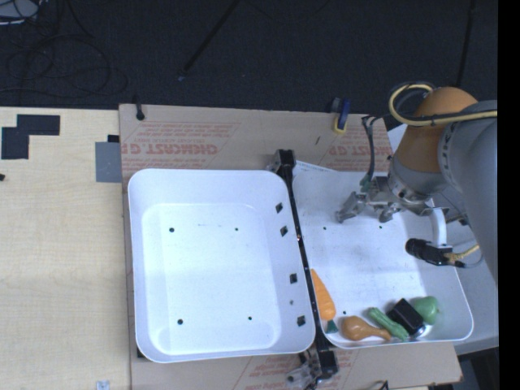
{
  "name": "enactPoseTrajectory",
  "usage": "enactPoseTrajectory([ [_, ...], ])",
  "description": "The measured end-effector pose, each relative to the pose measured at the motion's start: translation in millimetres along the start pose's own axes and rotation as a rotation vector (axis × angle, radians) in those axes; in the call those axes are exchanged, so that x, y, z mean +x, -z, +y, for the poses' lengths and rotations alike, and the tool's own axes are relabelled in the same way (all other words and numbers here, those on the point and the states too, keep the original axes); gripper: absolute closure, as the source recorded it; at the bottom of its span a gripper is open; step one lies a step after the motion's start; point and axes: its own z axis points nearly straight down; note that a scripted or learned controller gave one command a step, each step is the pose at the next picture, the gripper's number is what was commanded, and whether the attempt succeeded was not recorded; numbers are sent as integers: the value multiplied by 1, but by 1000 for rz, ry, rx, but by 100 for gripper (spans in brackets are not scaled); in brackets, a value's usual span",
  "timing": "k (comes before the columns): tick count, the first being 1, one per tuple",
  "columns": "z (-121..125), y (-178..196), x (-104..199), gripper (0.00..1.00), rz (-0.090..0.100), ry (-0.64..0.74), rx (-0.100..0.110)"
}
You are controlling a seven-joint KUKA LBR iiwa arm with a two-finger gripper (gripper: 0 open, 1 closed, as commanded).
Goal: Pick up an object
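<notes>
My pincer [367,210] hangs spread and holding nothing over the far part of the right bin [463,331], well apart from anything to lift. The pickings lie along the near rim: an orange carrot [324,297] by the divider, then tan, green and black pieces (tightly bunched). I judge the carrot, lying somewhat apart, the cleanest target, straddled across its width.

I see two white bins [213,187] on brown cardboard [244,132] printed with red letters, an orange carrot [323,296], a tan gourd-shaped toy [361,328], a green toy [425,306], a black block [405,316], and the grey arm's orange band [422,132].
</notes>
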Motion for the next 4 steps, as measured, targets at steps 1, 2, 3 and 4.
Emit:
enactPoseTrajectory([
  [1, -13, 171, 1, 0, -6, -2, -19],
  [2, -6, 467, 54, 0, -4, 1, -18],
  [3, -73, 456, 35, 0, 0, -4, 2],
  [4, -99, 456, -12, 0, -2, -7, 1],
])
